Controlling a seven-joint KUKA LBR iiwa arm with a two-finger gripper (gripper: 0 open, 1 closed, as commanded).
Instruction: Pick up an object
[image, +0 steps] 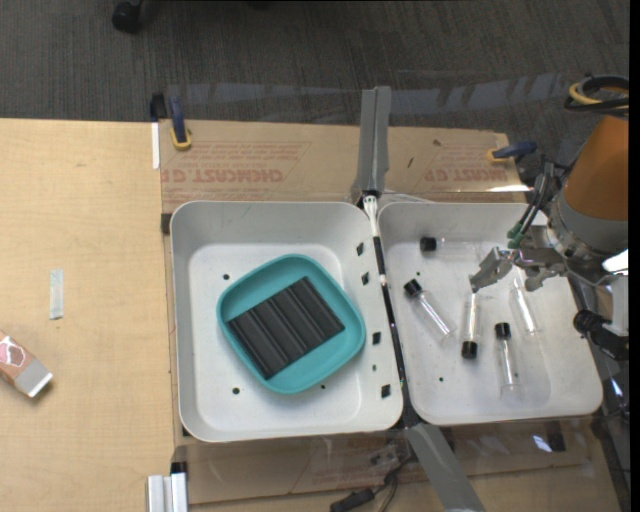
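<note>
Several clear tubes with black caps lie in the right bin (440, 400). One tube (428, 308) slants at the bin's left, a second tube (469, 328) stands near the middle, and a third tube (507, 357) lies to its right. A loose black cap (428, 243) rests at the back. My gripper (505, 282) hangs over the right bin's back right part, above the tubes. It is open, and nothing sits between its fingers. A further tube (524, 308) lies just below its right finger.
The left bin (190, 300) holds a teal dish (290, 322) with a black ridged insert. A metal divider (375, 140) runs between the bins at the back. On the wooden bench at the left lie a small grey strip (56, 294) and a packet (22, 366).
</note>
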